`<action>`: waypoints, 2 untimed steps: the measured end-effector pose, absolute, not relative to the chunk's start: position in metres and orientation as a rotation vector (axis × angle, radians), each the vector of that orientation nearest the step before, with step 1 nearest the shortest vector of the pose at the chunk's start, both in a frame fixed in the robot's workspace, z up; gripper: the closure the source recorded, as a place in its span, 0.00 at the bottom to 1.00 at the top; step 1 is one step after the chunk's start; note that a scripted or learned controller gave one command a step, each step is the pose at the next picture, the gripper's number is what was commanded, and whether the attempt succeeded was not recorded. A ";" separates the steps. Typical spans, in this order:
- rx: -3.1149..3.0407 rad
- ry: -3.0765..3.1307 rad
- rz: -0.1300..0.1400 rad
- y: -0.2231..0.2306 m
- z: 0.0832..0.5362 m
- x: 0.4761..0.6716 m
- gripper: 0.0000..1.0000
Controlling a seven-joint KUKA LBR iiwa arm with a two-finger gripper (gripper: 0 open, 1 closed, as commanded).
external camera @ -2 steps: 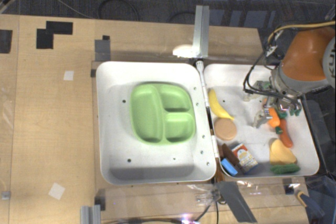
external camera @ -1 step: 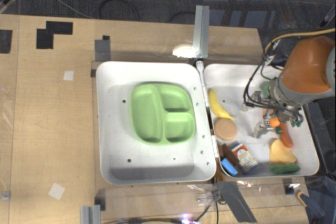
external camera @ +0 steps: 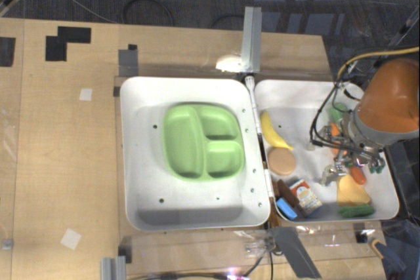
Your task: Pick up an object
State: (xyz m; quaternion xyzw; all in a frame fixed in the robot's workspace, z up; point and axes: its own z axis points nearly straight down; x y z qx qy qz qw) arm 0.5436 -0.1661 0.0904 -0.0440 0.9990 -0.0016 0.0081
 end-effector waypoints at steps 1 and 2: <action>-0.147 3.104 -0.014 -0.165 0.105 0.549 1.00; 0.005 3.122 0.004 -0.063 0.207 0.596 1.00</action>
